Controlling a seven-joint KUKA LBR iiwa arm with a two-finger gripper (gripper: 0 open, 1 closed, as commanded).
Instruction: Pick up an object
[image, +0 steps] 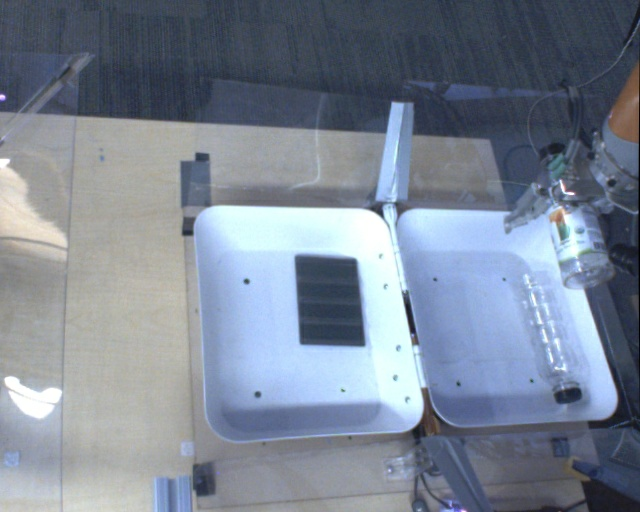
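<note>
Gripper hangs over the far right corner of the right bin, w/ a small clear bottle dangling below it, green-and-white label showing. Bottle neck looks caught at the fingers, so prob. clamped on it, lifted clear of the bin floor. Just below and nearer the camera, a clear ribbed tube w/ black cap lies along the bin's right wall. Well off to the gripper's left, a dark slatted block sits mid left bin.
</note>
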